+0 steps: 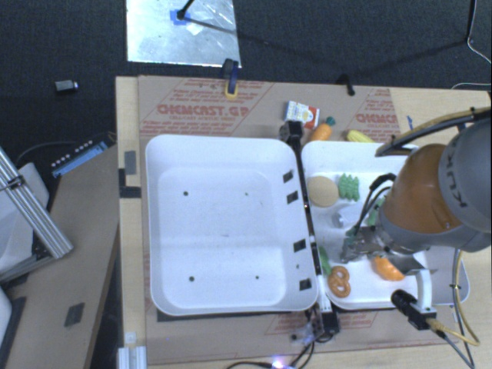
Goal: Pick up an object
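Objects lie in the right bin point(430, 302): pretzel point(339, 280), orange piece point(387, 268), tan ball point(323, 191), green toy point(350, 186). The hand point(355, 246) sits low among them; whether it is parted or grips anything cannot be told. A clean grasp probably needs one isolated item centred. The arm point(430, 198) hides much of the bin.

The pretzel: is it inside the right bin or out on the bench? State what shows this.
Inside. The pretzel lies on the white floor of the right bin, near its front left corner, within the rim.
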`<state>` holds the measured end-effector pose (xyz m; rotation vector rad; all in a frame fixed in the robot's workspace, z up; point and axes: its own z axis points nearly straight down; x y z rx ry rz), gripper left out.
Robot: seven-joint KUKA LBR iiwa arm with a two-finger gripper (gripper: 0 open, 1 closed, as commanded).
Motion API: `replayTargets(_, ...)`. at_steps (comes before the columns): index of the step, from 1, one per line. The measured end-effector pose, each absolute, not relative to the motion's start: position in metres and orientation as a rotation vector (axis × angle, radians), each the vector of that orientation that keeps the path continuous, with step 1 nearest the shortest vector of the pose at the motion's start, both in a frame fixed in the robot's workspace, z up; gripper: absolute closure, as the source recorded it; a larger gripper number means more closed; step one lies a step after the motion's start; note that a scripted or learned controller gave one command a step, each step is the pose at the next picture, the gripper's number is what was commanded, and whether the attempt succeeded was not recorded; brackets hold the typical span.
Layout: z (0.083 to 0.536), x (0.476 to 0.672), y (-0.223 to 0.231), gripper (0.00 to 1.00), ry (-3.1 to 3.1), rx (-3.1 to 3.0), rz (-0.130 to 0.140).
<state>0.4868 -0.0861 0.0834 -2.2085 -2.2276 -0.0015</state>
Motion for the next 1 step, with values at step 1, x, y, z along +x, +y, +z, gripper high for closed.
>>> replayTargets(1,0.1503,0.5669,-0.1907,1.00,-2.232,-2.236,-0.005)
